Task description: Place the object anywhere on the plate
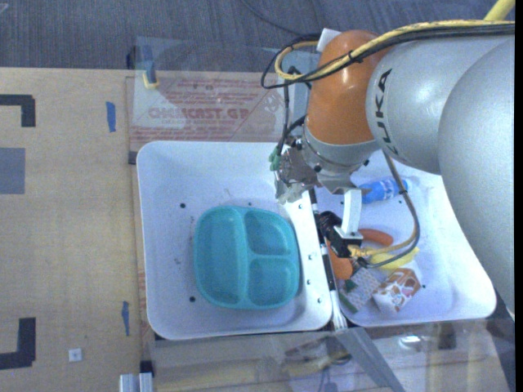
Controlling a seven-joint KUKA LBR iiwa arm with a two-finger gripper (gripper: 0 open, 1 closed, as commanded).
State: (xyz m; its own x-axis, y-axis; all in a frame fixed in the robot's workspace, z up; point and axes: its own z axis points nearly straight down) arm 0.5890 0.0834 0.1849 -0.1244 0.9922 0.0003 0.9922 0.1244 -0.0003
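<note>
1. The gripper point(288, 186) hangs just off the plate point(245, 256)'s upper-right corner (can't tell if it's gripping anything).
2. Likely objects, blue bottle point(380, 190) and carton point(398, 291), lie right of the plate, so probably unpicked.

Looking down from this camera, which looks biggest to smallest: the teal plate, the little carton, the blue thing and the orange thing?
1. teal plate
2. carton
3. blue thing and orange thing: these look alike and both are partly hidden, so I can't rank them.

The plate point(245, 256) is turquoise, its bin point(163, 194) white. A bottle point(381, 190) is blue, a piece point(377, 237) orange, a carton point(398, 291) brown-and-white, the surface point(65, 219) tan.
</note>
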